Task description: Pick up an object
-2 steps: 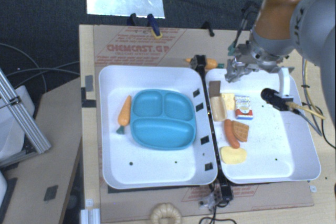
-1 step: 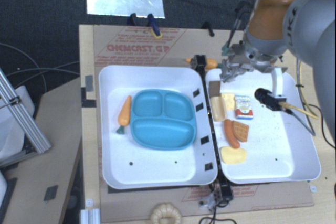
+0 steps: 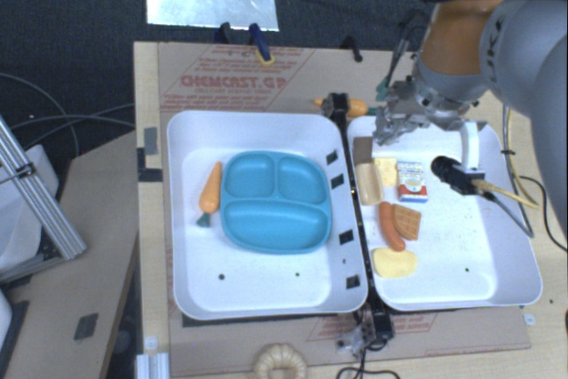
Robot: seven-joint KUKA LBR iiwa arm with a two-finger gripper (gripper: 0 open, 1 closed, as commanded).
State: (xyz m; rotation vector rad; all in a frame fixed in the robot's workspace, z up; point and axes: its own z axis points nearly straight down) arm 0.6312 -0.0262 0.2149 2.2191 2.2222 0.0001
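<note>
- Red block lettering runs across the cardboard sheet (image 3: 232,71) behind the two bins; it looks like "CHEMCAST GP", though the last letters are unclear.
- The small red and white carton (image 3: 410,182) in the right bin (image 3: 497,275) carries printing, too small to read.
- Nothing else here is legible.
</note>
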